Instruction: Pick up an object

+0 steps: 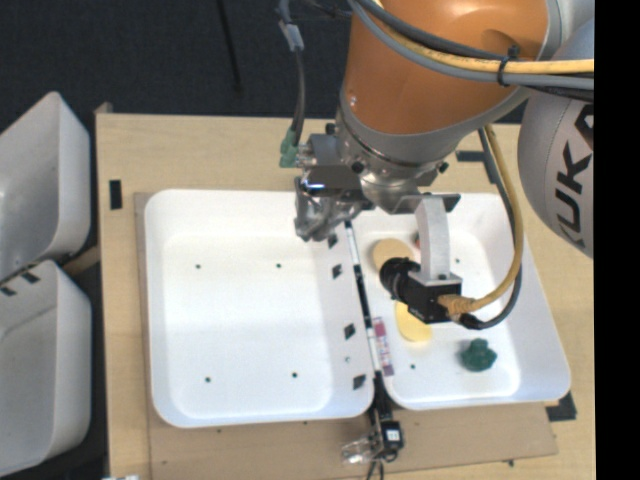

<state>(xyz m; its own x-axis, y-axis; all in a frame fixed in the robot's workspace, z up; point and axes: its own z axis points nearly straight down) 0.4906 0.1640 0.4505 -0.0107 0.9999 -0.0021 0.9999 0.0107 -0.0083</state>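
1. Desk [122, 318]: pale wood, carrying two shallow white bins side by side.
2. Arm [440, 58]: grey with an orange band, reaching in from the right of the view and hanging over the far end of the wall shared by the bins.
3. Left bin [240, 308]: white floor.
4. Right bin [530, 363]: held all three loose items listed below.
5. Pincer [322, 216]: stood above the far end of the shared wall, near the left bin's edge. Whether it was wide or narrow could not be told (the wrist hid it), and nothing was seen in its hold.
6. Cream disc [383, 252]: lay in the right bin, partly hidden, the item nearest the pincer. It lay to the pincer's right in the view and a little toward the camera. It looked round, so no long axis to line up with.
7. Yellow piece [414, 328]: lay nearer the camera than the disc, partly covered.
8. Green piece [478, 355]: small and lumpy, near the right bin's front corner, farthest from the pincer.

Judgement: the pick had not begun, and a short shift right and a descent would suit the disc.
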